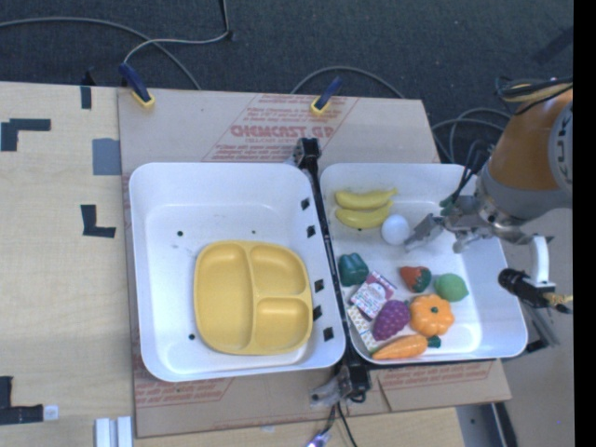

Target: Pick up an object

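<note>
- On the left of the counter (56,277), the left bin (158,194) holds a yellow divided plate (251,296), lying flat.
- The right bin (498,338) holds the toys I could pick: bananas (363,207) and a white ball (395,228) at the back, an orange pumpkin (431,314), purple grapes (391,318) and a carrot (400,347) crowded at the front.
- My gripper (447,231) hangs over the right bin, just beside the ball, its jaws spread apart and holding nothing, I judge.
- The arm (526,170) leans in from the right, wrist bent down toward the bin.
</note>
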`<action>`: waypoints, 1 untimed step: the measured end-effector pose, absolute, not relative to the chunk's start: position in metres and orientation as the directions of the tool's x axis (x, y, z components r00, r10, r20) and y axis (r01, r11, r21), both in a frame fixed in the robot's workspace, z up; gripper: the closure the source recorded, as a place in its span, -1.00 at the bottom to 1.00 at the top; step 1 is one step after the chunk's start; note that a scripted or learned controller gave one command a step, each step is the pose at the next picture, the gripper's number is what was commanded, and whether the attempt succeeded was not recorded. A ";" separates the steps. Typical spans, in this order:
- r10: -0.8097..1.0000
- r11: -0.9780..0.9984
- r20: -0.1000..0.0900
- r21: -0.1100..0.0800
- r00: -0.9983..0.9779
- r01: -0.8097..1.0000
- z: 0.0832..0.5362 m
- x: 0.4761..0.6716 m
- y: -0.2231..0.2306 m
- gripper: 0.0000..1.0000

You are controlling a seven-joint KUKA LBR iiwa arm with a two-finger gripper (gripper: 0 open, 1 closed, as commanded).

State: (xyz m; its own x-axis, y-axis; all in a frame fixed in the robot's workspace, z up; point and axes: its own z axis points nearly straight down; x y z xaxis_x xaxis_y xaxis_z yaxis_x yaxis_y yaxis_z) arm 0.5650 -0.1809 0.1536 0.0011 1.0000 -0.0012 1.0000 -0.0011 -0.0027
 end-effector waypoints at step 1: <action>1.000 0.001 -0.002 0.004 -0.001 1.000 0.087 0.531 -0.168 -1.00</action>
State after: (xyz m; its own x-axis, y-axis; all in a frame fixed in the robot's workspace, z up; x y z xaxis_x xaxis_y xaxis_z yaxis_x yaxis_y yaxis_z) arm 0.5311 -0.1677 0.0866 -0.0007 1.0000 -0.0015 1.0000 0.0007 0.0043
